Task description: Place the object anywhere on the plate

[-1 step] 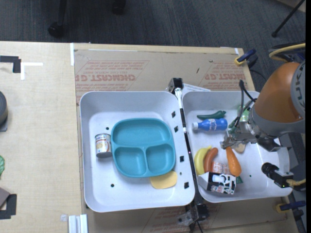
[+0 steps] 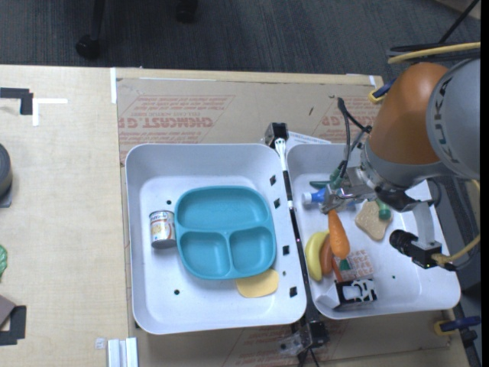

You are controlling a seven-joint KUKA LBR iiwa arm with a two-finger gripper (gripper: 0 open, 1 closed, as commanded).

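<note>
Camera view, teal three-compartment plate (image 2: pixel 226 231) in left bin (image 2: pixel 145 281), orange carrot (image 2: pixel 338 234) in right bin (image 2: pixel 428 281)

The plate (image 2: pixel 225 232) looks like smooth teal plastic with a soft sheen. Both bins (image 2: pixel 145 281) are glossy white plastic. Left of the plate, the can (image 2: pixel 161 228) shows shiny metal under a paper label. The desk (image 2: pixel 57 228) is pale matt wood.
</note>
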